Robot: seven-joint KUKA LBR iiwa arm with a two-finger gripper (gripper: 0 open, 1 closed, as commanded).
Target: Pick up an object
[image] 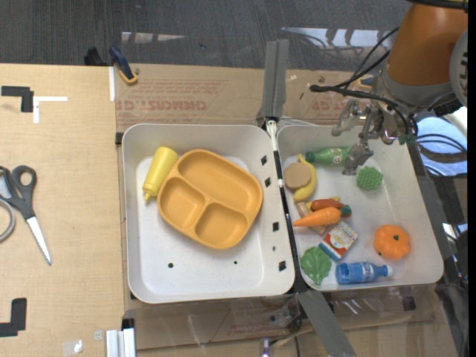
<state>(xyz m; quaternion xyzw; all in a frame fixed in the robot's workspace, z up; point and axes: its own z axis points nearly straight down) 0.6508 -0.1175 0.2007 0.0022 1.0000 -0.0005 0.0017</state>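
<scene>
The right bin (424, 199) holds several toys: a green bottle (327, 155), a green bumpy ball (369, 178), a banana (306, 188) with a brown disc (297, 175) on it, a carrot (320, 216), an orange pumpkin (392, 242), a blue bottle (362, 272), a green leaf (315, 265) and a small packet (341, 238). My gripper (363, 151) hangs over the bin's far side, between the green bottle and the bumpy ball. It is open, with nothing between its fingers.
The left bin (149, 274) carries a yellow divided plate (208, 197) and a yellow bottle (158, 171). A raised divider (274, 199) separates the bins. Scissors (26, 207) lie on the wooden bench at the left. Cables trail around the wrist.
</scene>
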